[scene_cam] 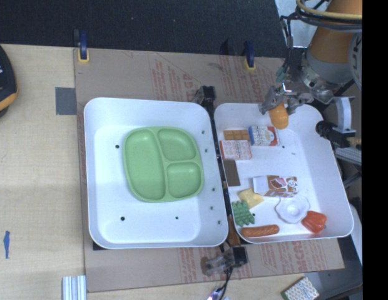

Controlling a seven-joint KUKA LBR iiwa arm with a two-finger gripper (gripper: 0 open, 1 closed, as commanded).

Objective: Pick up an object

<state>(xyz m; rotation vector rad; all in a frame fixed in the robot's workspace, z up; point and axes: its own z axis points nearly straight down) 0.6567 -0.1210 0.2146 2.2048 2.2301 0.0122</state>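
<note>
At the front of the right bin (pixel 335 167), toward six o'clock, a sausage (pixel 261 231) lies along the lip beside a red piece (pixel 313 221), a fried egg (pixel 291 209) and a green bunch (pixel 243 214). Further back sit a small carton (pixel 275 185), a yellow wedge (pixel 250 198) and, toward eleven o'clock, three small packets (pixel 248 142). The left bin (pixel 100 167) carries a green divided plate (pixel 163 164).

The gripper (pixel 279 105) hangs over the right bin's far edge at about one o'clock. An orange object (pixel 279 116) sits just under its fingers (pixel 270 102), which seem closed in around the object's top, though whether they truly pinch it I cannot tell from this slant.

The risk, as I judge it, lies in that shallow hold: the object looks rounded and smooth, caught only near its upper end, so it may slide out as the arm lifts or swings. It would then drop near the bin's back wall, or bounce over the rim onto the surface (pixel 37 167). The nearest packet is close enough to be knocked by a falling piece.
</note>
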